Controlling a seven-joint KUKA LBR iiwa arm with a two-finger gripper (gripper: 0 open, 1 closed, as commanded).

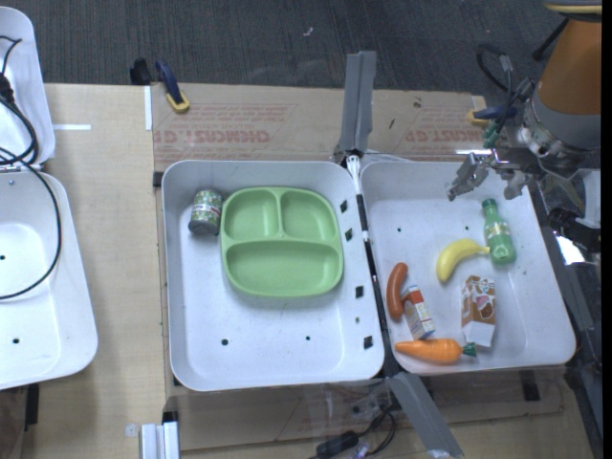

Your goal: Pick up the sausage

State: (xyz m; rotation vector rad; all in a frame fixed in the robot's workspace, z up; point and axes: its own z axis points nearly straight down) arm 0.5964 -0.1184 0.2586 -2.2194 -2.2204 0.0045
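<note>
Sausage (396, 290) lies flat on floor of right bin (421, 204), near bin's left wall, long axis running roughly front-to-back, apparently untouched. Small red-and-white packet (417, 314) sits just beside it to the right, touching or nearly so at sausage's lower end; cannot tell which. Carrot (432, 351) lies below both, near front rim. Banana (459, 257), green bottle (497, 231) and brown carton (479, 311) occupy right half of same bin, well apart from sausage. Left bin (182, 285) holds green divided plate (282, 241) and small can (205, 211); not relevant to task. Gripper (488, 173) hangs over back-right part of right bin, near bottle's cap, w/ nothing between fingers; fingers appear spread apart, released. Judgement: step in hand is approach, grasp not yet begun. Next move calls for travel across bin toward its left wall, wrist turned so fingers close across sausage's short axis, then descent at mid-length. Risk, in my assessment: packet crowds right side of sausage, so right finger has little room; aiming at upper half, where gap looks wider, seems safer.
</note>
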